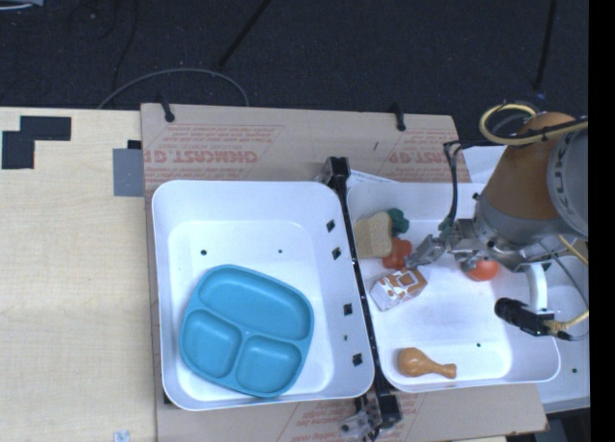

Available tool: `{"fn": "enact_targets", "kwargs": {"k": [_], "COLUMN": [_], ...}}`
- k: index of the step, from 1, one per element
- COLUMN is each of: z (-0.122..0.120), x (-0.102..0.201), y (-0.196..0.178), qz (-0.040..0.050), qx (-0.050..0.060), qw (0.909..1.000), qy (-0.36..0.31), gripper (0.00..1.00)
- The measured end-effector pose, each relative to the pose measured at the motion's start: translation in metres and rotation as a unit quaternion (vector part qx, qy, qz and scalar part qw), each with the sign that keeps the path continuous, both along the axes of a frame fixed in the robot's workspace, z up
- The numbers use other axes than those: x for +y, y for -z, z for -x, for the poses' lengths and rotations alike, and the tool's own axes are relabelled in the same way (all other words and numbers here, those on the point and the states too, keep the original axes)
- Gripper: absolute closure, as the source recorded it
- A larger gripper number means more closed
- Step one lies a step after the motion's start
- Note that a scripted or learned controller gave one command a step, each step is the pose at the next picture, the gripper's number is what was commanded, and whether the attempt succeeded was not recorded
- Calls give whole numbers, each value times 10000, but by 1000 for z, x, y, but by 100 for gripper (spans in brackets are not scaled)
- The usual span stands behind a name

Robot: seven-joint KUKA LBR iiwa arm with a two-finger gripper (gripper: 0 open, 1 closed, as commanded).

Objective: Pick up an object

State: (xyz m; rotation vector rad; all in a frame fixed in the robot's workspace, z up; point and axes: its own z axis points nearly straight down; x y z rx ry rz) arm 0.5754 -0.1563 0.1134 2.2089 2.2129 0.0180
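A tan drumstick toy [426,364] lies nearest us in the right bin [524,365]. Above it, our gripper [430,251] hovers over a brown-and-white patterned block [399,286], seemingly about to descend; we cannot tell its opening, and see nothing held. A bread-like piece [374,234], red and green bits [396,238], and a tomato-like toy [483,269] crowd nearby. Far left of the drumstick, a blue divided plate [248,331].

A brown-and-white toy block [398,287] lies tilted mid-bin. A tan drumstick [425,364] lies near the front wall. A red piece [397,254] touches a tan slice [374,234].
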Motion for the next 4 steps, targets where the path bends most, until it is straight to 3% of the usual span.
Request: {"fn": "enact_targets", "kwargs": {"k": [1, 2, 3, 4], "z": [0, -2, -3, -5], "x": [-1, -9, -9, 42], "y": [-9, -70, -95, -91], "qz": [-10, -5, -14, -21], "qx": [0, 80, 98, 111], "qw": [10000, 10000, 10000, 9999], "qy": [20, 7, 2, -9], "gripper": [100, 100, 100, 100]}}
